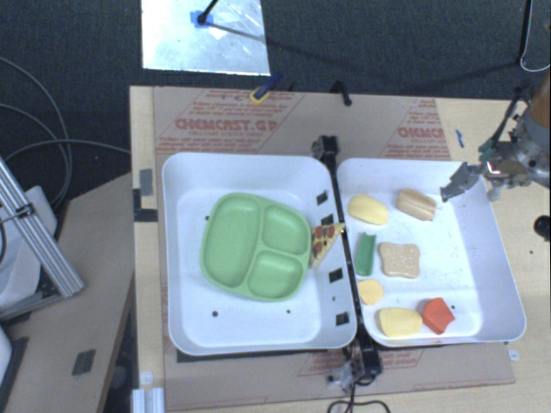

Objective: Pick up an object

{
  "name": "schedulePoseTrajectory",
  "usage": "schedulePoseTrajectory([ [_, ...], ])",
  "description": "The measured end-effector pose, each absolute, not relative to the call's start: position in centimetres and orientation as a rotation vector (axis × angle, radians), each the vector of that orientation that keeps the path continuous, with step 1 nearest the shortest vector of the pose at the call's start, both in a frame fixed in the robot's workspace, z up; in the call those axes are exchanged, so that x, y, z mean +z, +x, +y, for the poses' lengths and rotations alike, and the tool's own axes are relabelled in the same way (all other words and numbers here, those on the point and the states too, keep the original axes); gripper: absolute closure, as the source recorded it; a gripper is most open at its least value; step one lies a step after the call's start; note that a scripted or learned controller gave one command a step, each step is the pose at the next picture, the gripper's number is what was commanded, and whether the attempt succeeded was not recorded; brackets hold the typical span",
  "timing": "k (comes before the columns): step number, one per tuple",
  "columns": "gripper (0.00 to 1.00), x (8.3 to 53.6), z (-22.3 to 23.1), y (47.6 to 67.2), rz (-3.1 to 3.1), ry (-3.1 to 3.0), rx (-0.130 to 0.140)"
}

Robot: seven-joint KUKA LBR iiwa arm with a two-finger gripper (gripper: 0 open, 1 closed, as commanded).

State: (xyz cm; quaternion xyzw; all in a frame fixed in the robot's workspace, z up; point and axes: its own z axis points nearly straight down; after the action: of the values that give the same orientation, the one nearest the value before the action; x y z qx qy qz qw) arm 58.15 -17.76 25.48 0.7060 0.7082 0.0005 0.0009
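My gripper (pixel 474 188) hangs over the far right part of the right bin (pixel 491 256), its fingers spread open with nothing between them. A tan bread roll (pixel 417 203) lies just to its left, and a yellow lemon-like piece (pixel 368 210) lies further left. Lower in the same bin are a green pickle (pixel 366 253), a slice of toast (pixel 399 260), a small orange disc (pixel 370 292), a yellow lump (pixel 400 321) and a red-orange block (pixel 438 315). A pizza slice (pixel 324 241) rests against the bins' shared edge.
A green divided plate (pixel 256 246) lies in the left bin (pixel 198 317). Black clips run along the divider between the bins. A shiny sheet (pixel 205 24) lies on the floor beyond the bench, and cables run at the left.
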Motion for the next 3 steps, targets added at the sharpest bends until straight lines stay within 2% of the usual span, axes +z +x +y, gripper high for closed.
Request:
schedulePoseTrajectory([
  [1,0.00,8.0,-20.6,54.0,2.229,2.229,-0.003],
  [2,0.00,8.5,-15.6,59.9,2.228,2.208,0.007],
  [3,0.00,15.2,-20.9,65.5,2.216,2.207,0.008],
])
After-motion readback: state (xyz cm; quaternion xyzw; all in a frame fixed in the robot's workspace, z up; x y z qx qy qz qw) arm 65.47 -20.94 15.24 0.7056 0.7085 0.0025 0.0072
